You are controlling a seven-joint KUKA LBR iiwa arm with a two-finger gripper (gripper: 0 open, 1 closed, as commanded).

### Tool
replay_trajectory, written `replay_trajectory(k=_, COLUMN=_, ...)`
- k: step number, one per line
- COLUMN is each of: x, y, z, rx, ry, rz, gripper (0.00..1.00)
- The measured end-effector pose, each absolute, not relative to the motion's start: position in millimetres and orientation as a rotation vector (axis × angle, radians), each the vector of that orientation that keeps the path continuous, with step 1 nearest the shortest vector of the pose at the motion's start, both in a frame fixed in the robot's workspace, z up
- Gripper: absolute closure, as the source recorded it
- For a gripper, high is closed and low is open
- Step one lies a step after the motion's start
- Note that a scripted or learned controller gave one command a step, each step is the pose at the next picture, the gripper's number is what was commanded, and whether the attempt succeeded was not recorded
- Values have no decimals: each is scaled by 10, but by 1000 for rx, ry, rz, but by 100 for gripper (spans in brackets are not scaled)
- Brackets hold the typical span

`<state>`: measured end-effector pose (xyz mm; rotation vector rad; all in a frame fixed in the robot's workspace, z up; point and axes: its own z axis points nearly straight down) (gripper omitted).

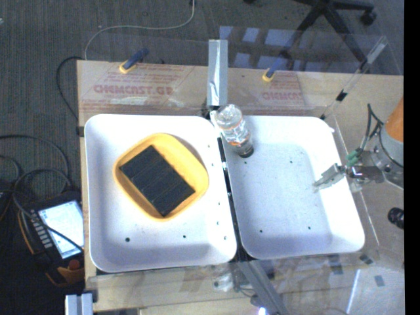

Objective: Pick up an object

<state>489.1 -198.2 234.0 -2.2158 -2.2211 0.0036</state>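
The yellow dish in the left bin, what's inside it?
A dark, ribbed rectangular slab lies inside the yellow dish, covering most of its floor. Whatever is beneath the slab is hidden.

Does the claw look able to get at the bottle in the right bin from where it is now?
Probably yes. The claw sits over the right bin's right rim, and the bottle lies at its far left corner with bare bin floor between them. The corner walls may crowd a grasp.
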Motion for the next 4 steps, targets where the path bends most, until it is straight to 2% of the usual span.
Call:
replay_trajectory(k=1, x=4973, y=-1617, z=2272, rx=-2189, ry=-2250, rz=4, gripper=0)
replay_trajectory(k=2, x=6078, y=-1138, z=1725, rx=-2454, ry=-1956, rz=7, gripper=0)
replay_trajectory(k=3, x=6681, y=-828, z=2027, rx=-2507, ry=-1894, rz=8, gripper=0)
replay_trajectory(k=4, x=6479, y=-1159, z=932, rx=-2356, ry=-2080, rz=5, gripper=0)
